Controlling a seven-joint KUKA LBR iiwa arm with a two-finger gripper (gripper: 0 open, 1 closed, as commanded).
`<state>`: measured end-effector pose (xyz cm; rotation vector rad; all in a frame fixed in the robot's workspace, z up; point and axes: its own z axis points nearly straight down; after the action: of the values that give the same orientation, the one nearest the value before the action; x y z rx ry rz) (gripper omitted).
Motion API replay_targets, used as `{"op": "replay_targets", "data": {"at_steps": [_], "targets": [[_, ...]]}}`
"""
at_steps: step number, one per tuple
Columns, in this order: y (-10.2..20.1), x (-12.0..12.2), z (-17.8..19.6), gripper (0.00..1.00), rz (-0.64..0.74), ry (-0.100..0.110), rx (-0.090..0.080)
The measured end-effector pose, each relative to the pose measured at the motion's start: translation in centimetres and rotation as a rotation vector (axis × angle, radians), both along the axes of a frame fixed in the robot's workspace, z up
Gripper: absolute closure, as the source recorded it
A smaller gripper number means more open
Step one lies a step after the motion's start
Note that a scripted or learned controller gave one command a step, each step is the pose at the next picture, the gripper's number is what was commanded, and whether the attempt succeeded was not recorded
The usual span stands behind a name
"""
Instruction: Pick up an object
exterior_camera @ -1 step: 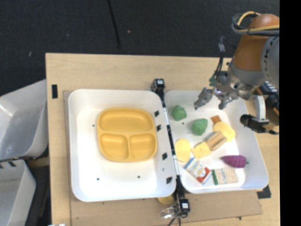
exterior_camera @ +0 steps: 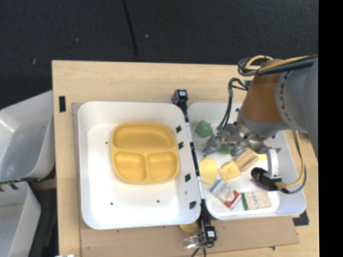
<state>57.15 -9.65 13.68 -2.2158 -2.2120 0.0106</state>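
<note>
Because the loose items lay clustered in the right bin [exterior_camera: 286,208], I held my claw [exterior_camera: 230,143] low over them, near the green object [exterior_camera: 203,128]; I could not tell its finger state.

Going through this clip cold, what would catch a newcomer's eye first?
The big yellow divided tray lies alone in the left bin. Next comes the grey arm with its orange band, reaching down into the right bin. Small things crowd that bin beneath it: a green piece, yellow blocks and printed packets.
</note>
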Motion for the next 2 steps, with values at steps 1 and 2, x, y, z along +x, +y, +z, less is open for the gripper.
{"op": "replay_targets", "data": {"at_steps": [1, 2], "targets": [[0.1, 0.0, 1.0, 0.0, -0.003, -0.012, -0.004], [4.9, -4.3, 6.5, 0.0, 0.007, -0.011, -0.001]]}}
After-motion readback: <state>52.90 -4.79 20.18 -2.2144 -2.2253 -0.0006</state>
